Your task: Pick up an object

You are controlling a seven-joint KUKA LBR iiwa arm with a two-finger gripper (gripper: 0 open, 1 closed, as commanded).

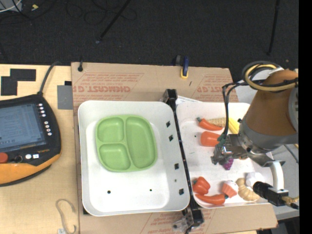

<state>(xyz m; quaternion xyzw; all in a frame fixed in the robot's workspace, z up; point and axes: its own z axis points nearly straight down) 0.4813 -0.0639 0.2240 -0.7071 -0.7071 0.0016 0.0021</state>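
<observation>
**In the right bin: gripper low among the toys, no grasp confirmed**

In the right bin (192, 152), the arm (270, 113) reaches in from the right with its gripper (223, 155) lowered to the floor of the bin, just beside an orange piece (209, 139) and touching or nearly touching a small purple piece (227, 163). The wrist and cabling hide the tips, so whether the fingers stand wide, narrow or closed on something cannot be told.

The candidate objects all lie in this bin. A carrot-like toy (209, 124) sits at the upper middle with a yellow piece (233, 126) beside it. Along the near edge lie a red piece (201, 184), a long red-orange toy (210, 199), a small white-and-orange item (229, 188) and a tan croissant-like toy (247, 191).

The left bin (90, 179) holds a green divided plate (126, 143). A teach pendant (27, 138) rests on the table (63, 189) at far left.

Progress, as a judgement: the approach and descent appear complete, and the purple piece or the orange piece is the likeliest target. Nothing is seen raised off the bin floor. Securing the grasp and lifting the object clear are what is left.
</observation>
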